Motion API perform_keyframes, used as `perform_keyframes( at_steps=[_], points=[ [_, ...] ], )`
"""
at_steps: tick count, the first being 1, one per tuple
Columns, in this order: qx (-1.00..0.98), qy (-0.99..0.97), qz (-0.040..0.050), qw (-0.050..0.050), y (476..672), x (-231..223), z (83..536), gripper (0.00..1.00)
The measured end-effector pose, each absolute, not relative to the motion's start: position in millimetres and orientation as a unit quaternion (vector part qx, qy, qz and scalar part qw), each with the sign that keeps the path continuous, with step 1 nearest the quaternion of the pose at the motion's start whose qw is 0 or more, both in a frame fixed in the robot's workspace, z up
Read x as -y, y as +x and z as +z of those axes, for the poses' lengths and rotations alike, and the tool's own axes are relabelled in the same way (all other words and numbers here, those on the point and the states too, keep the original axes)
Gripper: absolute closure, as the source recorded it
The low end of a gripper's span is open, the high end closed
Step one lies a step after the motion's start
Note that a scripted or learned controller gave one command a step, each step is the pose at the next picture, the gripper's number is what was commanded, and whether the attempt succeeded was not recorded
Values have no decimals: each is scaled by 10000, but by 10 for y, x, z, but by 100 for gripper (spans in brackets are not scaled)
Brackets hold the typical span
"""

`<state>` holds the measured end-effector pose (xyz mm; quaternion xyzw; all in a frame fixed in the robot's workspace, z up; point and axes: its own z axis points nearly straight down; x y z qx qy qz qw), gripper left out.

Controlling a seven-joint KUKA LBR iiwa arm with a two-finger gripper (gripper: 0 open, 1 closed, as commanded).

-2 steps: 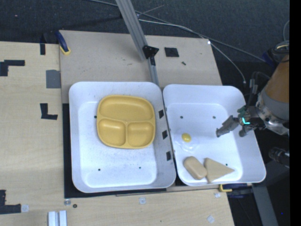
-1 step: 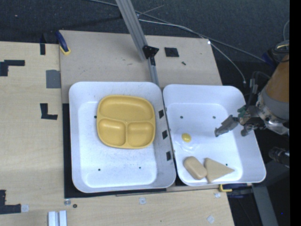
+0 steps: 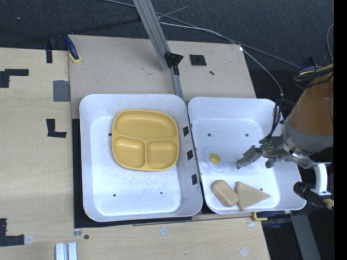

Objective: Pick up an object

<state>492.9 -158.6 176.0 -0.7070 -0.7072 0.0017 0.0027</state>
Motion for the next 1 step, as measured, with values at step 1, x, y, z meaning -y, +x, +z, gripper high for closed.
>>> perform_keyframes(
  at_steps=[1],
  points=[
    [7071, -7071, 18, 25, 4943, 1671, 1261, 0]
  ],
)
